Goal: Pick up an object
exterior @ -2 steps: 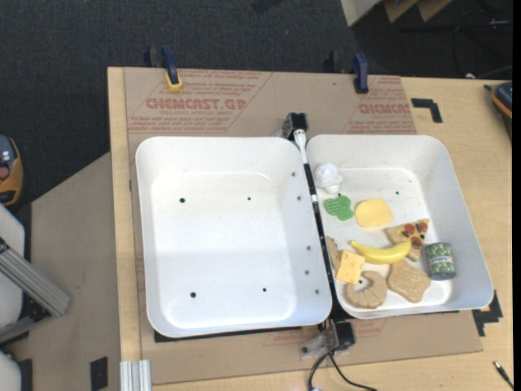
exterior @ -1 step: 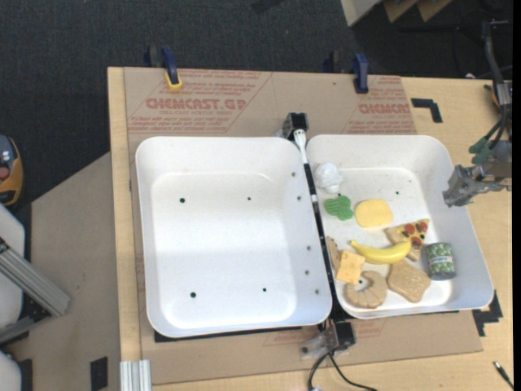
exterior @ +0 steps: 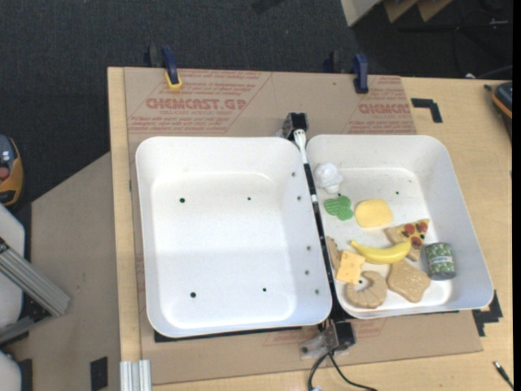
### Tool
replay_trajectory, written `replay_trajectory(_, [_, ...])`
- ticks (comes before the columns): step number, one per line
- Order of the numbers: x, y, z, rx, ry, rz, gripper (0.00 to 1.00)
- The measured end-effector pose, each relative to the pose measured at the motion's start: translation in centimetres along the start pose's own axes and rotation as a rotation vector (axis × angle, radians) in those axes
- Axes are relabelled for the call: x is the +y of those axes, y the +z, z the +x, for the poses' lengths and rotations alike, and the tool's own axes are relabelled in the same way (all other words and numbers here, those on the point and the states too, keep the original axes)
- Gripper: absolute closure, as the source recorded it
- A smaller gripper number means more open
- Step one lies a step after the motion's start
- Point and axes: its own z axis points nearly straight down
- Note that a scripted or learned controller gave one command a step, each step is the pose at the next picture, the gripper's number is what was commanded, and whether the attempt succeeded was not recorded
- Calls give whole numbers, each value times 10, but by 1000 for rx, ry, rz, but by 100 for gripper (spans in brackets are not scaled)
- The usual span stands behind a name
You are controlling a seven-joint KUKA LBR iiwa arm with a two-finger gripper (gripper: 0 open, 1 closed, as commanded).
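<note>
Objects for the pick all lie in the right bin (exterior: 407,169), bunched in its near half; you can count nine with confidence. One banana (exterior: 381,253) lies across the middle of the cluster. Its left end is just above one yellow wedge (exterior: 350,267). One green-labelled can (exterior: 440,261) lies on its side near the right wall. One toast-coloured slice (exterior: 407,281) and one tan ring-shaped piece (exterior: 365,290) lie along the near wall, side by side. One piece with red and green specks (exterior: 409,233) lies just beyond the banana's right end. Beyond these are one pale yellow round item (exterior: 374,213), one green leafy item (exterior: 339,208) just beside it, and one white crumpled item (exterior: 327,175) close to the dividing wall.

Hard to make out: a tan sliver against the dividing wall, left of the wedge, may be a tenth object, and you cannot tell. Whether the specked piece touches the banana is unclear.

Gripper state: you cannot tell it from this view, nor any contact with an object.

Surroundings: one left bin (exterior: 220,235) touches the right bin along one shared edge and shows four dark dots on its floor. Both bins rest on one brown board (exterior: 244,96) with red lettering. Two blue clamps (exterior: 171,62) hold its far edge. Two black fittings (exterior: 295,125) stand at the ends of the seam, and the near one trails a cable cut off at the frame's bottom.
</note>
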Motion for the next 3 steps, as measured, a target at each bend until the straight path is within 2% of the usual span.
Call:
replay_trajectory(1, [-1, 72, 124, 11, -17, 16, 100])
replay_trajectory(2, [0, -13, 71, 2, -2, -3, 100])
replay_trajectory(3, [19, 111, 122, 10, -11, 20, 100])
